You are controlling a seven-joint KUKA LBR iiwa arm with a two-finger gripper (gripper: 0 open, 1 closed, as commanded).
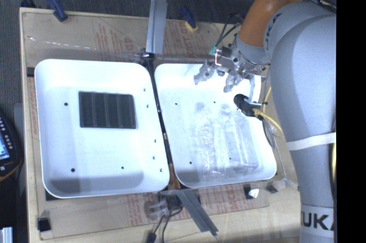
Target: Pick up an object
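I'm running a robotics lab rig: a plywood surface (pixel 86 36) held by blue clamps (pixel 56 6), two shallow white plastic bins (pixel 57 73) left of the pincer (pixel 216 77).

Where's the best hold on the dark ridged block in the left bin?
Likely across the short sides of the dark ridged block, from straight above. It lies flat, away from the left bin walls, so the pincer has room.

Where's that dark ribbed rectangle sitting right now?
The dark ribbed rectangle lies flat in the left bin, a little above its middle. It is well apart from the gripper, which hangs over the right bin.
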